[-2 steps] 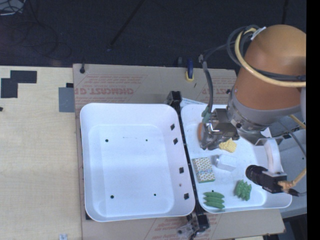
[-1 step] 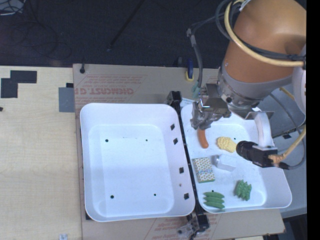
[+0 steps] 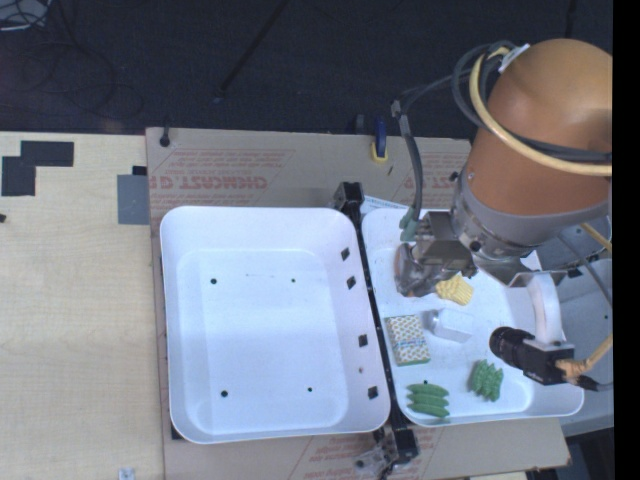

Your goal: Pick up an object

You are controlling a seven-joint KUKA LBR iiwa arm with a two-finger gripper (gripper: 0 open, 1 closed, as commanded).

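Just beside the end effector (image 3: 418,273) lies a yellow object (image 3: 455,290).

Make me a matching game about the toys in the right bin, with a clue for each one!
Things:
1. corn-like piece
2. square patterned packet
3. pea pods

Clues:
A. green, by the near rim of the right bin
B. yellow, right beside the gripper
C. pale and speckled, lying between the other two

Pairs: 1-B, 2-C, 3-A.
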